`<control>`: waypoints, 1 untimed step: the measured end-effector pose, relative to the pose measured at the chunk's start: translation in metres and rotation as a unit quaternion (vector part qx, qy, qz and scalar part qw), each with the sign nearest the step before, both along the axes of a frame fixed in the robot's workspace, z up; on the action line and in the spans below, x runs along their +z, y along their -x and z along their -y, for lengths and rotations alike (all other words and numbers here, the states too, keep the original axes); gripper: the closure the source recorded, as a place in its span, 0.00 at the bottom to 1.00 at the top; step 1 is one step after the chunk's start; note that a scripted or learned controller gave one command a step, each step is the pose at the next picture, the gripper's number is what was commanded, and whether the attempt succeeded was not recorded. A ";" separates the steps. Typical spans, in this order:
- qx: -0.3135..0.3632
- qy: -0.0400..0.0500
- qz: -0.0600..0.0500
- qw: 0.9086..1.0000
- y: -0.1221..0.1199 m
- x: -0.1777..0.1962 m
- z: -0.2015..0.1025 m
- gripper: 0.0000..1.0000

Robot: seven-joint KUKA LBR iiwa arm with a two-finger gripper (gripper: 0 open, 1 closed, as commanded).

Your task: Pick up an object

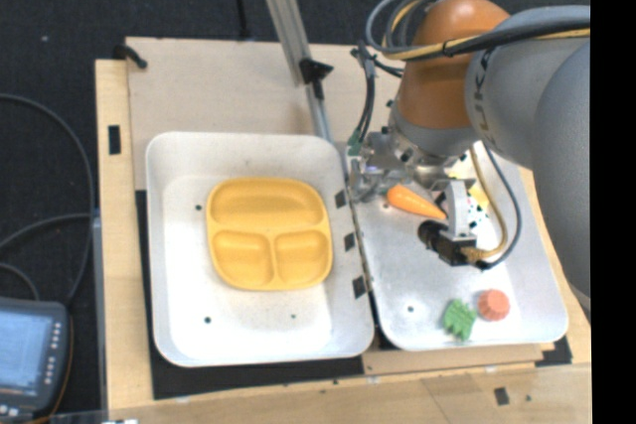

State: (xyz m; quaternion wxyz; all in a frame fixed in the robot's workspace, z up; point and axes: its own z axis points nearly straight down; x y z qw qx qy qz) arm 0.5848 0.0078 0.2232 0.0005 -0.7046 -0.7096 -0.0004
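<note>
Arm [497, 74] reaching in from the right, its bulk covering the upper part of the right bin [527, 313]. Gripper [383, 172] low at that bin's upper left, by the divider; whether it grips anything, cannot tell. Just beside it lies one carrot [415, 203]. Lower right: one green toy [459, 318] touching one red ball [494, 305]. Left bin [179, 323] holds one yellow tray [268, 233] with three compartments.

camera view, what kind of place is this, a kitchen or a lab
Most likely a robotics lab bench: a robot arm reaches over two white bins holding toy items, a yellow divided plate and a toy carrot.
</note>
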 end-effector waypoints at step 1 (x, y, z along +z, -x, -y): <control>0.001 0.000 0.002 1.000 0.008 0.017 -0.054 1.00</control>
